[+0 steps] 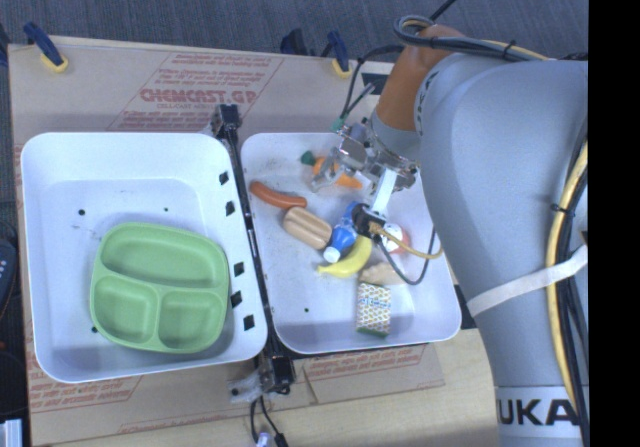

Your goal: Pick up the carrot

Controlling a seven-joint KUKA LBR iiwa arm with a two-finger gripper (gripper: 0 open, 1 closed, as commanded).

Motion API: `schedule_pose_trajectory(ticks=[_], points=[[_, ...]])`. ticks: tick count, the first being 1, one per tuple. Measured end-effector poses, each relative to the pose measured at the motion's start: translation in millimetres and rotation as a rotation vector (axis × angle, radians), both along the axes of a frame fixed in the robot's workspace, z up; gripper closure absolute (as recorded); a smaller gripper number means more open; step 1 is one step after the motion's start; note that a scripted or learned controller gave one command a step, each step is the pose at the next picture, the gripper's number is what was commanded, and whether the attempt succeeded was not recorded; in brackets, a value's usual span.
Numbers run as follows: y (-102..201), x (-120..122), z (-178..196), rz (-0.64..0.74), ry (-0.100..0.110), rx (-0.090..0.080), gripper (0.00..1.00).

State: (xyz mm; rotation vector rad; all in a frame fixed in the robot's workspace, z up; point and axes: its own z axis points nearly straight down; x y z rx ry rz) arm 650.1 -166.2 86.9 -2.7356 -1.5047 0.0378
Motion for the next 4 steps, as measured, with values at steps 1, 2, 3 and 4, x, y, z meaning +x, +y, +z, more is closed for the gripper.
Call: schedule_pose_trajectory(ticks=[1,2,3,4], points=[[1.1,3.1,11.6,0.006,-0.012,-0.002,1.0],[0.8,-1.6,7.8,0.007,0.01,0.003,0.0],[27.7,0.3,0.4,-0.307,0.003,-0.007,0.0],[28.6,3.4,11.9,-0.3,-0.01,-0.007,1.0]])
